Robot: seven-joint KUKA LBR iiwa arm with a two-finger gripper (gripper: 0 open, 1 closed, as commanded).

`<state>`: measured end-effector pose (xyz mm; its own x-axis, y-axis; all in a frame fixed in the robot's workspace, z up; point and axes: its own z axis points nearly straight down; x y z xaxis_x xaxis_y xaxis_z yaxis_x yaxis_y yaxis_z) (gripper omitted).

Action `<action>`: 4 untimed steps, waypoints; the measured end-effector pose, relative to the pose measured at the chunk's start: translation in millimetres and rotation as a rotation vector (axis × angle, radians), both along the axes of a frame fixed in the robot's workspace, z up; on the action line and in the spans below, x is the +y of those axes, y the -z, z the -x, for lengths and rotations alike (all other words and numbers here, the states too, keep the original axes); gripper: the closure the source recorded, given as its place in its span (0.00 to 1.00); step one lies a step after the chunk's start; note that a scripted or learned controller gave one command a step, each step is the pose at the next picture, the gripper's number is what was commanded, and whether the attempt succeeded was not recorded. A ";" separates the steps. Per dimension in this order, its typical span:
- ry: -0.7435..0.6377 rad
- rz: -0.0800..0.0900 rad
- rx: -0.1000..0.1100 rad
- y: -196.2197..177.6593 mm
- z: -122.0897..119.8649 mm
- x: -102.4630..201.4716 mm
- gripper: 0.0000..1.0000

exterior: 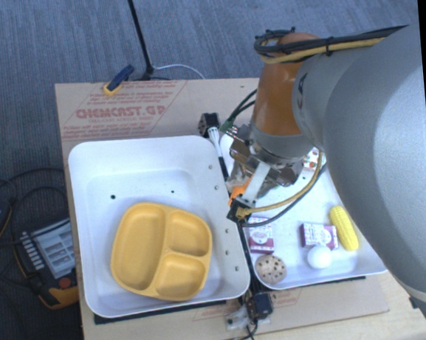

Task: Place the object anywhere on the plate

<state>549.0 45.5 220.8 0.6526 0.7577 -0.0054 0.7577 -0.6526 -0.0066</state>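
Camera view, slanted down – left bin in smooth white plastic holds a glossy yellow plate, rounded, three compartments. Cardboard beneath, red print reading roughly "CHEMCAST GP". The gripper hangs over the right bin's far-left corner, tucked under the wrist – open or closed, cannot tell. Nearer the camera lie a speckled round cookie, two red-and-white boxes with unreadable print, a white ball and bumpy yellow corn; all apart from the gripper, none on the plate.
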 end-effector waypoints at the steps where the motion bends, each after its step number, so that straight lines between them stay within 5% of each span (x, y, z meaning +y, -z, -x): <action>1: 0.124 0.001 -0.003 -18.7 22.1 81.6 1.00; 2: 0.292 0.000 -0.006 -99.2 40.1 157.9 1.00; 3: 0.404 0.011 0.003 -13.5 10.0 187.5 1.00; 4: 0.526 0.007 -0.003 -34.4 66.7 172.8 1.00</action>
<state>482.4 218.3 255.2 0.9449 0.3273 -0.0072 0.3273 -0.9449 0.0005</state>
